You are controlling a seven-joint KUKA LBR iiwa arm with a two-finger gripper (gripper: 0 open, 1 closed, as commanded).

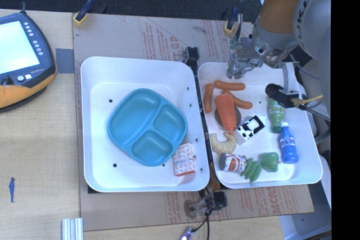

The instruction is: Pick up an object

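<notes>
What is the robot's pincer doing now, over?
Pincer over right bin's far edge, nothing between fingers. Nearest: thin carrots, big carrot. Blue plate in left bin. Toys packed close together.

**Gripper hangs over the right bin's far edge**

The gripper sits above the far rim of the right bin, just beyond a carrot and small sausages. A blue bottle and green pepper lie nearer. The left bin holds a blue divided plate.
</notes>
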